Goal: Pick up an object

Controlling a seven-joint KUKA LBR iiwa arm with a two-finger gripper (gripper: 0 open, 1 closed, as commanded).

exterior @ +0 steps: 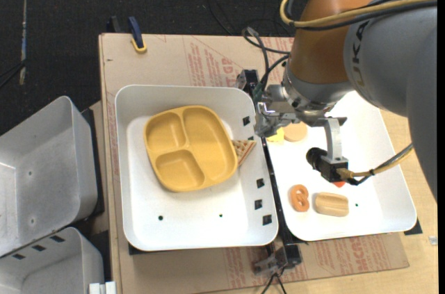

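Camera view: While the arm hangs over the right bin (389, 216), its gripper (268, 120) sits at that bin's upper-left corner; grip state cannot be told.
Candidates: pretzel (300, 198) and bread roll (331, 204) near the front edge.
Left bin (132, 216): yellow divided plate (189, 147), centred.
Risk: likely snagging the bin wall at that corner.

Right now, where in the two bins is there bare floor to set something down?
Left bin: a bare strip along the near wall, below the yellow divided plate. Right bin: bare floor at its right side, beyond the tan block. It is crowded at the shared wall, where the claw, waffle piece and pretzel sit.
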